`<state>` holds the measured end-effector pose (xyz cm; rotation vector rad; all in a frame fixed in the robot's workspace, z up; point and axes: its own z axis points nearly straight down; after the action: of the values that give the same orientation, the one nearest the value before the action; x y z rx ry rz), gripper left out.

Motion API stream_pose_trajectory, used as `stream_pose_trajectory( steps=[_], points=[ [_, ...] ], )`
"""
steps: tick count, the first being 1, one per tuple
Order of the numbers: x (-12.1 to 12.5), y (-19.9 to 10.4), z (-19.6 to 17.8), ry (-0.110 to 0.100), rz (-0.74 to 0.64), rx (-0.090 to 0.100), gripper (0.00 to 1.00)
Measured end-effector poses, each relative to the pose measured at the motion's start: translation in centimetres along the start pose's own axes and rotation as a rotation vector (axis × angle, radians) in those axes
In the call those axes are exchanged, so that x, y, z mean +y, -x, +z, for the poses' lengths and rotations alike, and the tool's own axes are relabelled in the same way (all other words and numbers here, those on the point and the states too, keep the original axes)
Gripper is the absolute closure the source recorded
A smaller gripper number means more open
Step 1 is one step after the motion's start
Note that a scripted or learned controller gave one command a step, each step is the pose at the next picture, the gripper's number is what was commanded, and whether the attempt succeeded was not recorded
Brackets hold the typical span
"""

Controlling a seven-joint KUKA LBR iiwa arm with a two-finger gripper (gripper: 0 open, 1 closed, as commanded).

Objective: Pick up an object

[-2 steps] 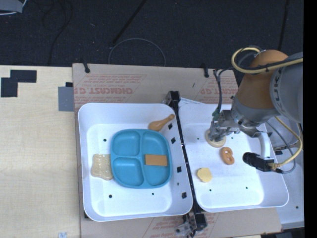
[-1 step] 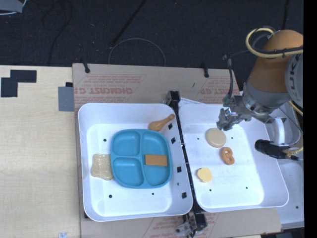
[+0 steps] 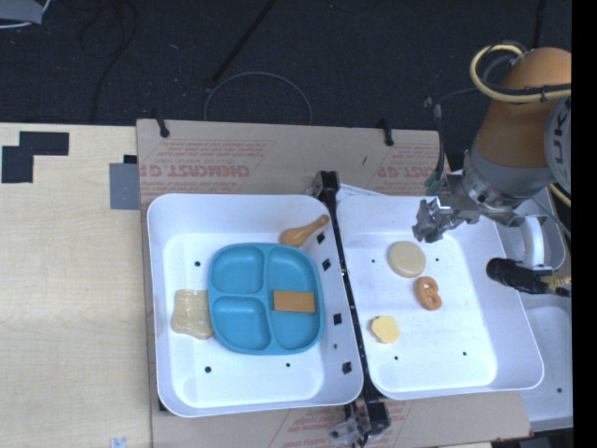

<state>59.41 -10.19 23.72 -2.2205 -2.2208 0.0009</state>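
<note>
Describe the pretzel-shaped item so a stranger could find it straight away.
Start at the right bin, the one without the blue plate. Three small items lie there in a loose column; the pretzel is the middle one, below the pale round cookie and up and right of the yellow piece. It alone is orange-brown and looped.

The bench (image 3: 65,278) is light wood. A brown cardboard sheet (image 3: 280,157) lies flat on it. Two white bins sit on top, the left bin (image 3: 177,381) touching the right bin (image 3: 485,362).

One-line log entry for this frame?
phase: approach | gripper: above right bin, near round cookie | holding: nothing seen
</note>
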Motion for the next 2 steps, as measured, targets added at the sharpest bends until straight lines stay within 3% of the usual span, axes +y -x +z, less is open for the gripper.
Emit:
stream_pose_trajectory(
  steps=[1, 2],
  points=[
    [-1.6, -5.9, -0.1, -0.003, -0.004, 0.002, 1.0],
    [-4.0, -10.0, -0.2, -0.004, -0.003, 0.002, 1.0]
  ],
)
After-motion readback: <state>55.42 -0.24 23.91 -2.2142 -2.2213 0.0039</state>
